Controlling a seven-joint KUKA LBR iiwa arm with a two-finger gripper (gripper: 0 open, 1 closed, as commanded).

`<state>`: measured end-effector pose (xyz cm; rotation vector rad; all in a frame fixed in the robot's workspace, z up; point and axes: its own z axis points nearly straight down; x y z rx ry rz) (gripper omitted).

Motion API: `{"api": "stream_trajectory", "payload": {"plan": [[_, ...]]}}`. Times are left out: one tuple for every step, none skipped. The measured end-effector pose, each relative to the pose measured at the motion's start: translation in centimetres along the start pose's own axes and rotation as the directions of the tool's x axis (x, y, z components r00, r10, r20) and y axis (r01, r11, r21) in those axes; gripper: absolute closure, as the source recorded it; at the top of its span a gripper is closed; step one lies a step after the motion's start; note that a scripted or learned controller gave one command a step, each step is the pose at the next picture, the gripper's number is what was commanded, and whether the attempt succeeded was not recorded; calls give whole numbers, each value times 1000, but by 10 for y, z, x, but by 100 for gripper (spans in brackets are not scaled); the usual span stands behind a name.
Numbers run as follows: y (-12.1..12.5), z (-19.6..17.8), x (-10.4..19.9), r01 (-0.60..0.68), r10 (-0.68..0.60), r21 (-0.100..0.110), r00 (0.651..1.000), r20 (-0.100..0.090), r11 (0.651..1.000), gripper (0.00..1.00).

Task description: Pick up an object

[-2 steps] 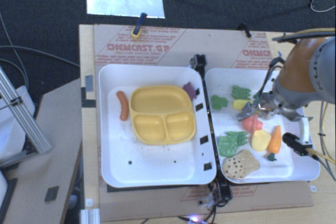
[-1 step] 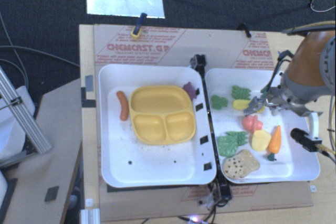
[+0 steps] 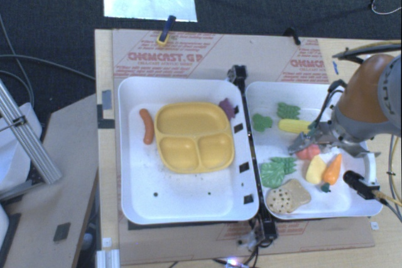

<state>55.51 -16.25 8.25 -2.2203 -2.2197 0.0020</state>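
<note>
Gripper [image 3: 304,143] hangs low in the right bin [image 3: 264,100], its tip at a red toy [image 3: 308,152] (just beside the yellow piece [image 3: 315,169] and carrot [image 3: 333,169]); its grasp cannot be judged.

- One fixed camera, mounted above the surface [image 3: 207,50]; looks down at a slant
- Far enough back to take in both white bins whole: left bin [image 3: 129,135], right bin [image 3: 358,204]; dark floor visible beyond the far edge
- Arm [image 3: 370,97] enters from frame right, over the right bin
</note>
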Motion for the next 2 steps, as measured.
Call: {"api": "stream_trajectory", "payload": {"plan": [[3,-14,0,1,-1,-8,1000,2,1000,100],[59,-109,89,15,-15,-17,1000,-1,1000,100]]}}
